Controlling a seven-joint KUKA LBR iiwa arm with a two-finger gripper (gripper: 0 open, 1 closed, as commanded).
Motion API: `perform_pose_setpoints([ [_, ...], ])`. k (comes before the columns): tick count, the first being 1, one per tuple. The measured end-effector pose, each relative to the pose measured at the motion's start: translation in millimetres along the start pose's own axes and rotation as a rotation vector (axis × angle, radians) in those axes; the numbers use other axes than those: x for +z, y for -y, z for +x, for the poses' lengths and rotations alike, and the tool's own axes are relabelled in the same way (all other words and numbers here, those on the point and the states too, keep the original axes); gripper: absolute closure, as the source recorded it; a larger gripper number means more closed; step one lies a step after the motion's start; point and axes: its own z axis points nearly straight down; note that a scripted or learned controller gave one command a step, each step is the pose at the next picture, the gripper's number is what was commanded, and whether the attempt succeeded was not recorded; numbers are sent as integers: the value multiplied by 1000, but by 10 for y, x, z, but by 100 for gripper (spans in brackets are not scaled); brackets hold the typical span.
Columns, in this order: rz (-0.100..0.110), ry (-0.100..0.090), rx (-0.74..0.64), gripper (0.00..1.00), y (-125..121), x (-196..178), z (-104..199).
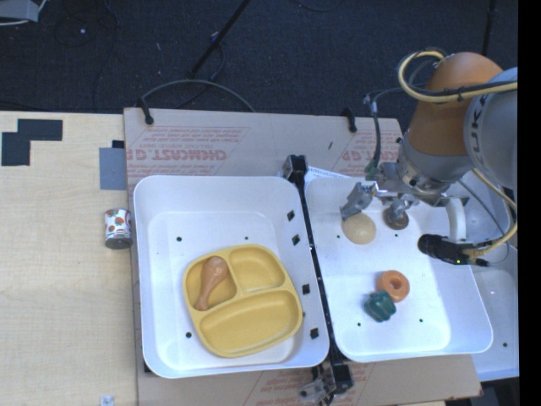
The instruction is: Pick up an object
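Observation:
My gripper (376,210) hangs over the back of the right bin (461,332), open, with nothing between its fingers. A cream ball (359,229) lies just below the left fingertip (353,201); I cannot tell whether they touch. Nearer the front of the same bin lie an orange ring (394,284) and, beside it, a dark green lumpy object (379,306). In the left bin (169,197) a yellow divided plate (254,320) holds a brown drumstick (211,282) in its left compartment.
A black divider (308,252) runs between the two bins. A small printed can (117,227) lies on the bench left of the left bin. A black cable end (444,248) with yellow hose trails from the arm over the right bin's right side.

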Motion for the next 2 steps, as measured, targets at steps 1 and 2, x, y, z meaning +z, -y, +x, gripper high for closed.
perform_pose_setpoints([
  [1,-13,1,-2,0,-29,-74,0],
  [2,-10,1,-1,0,-29,363,-26],
])
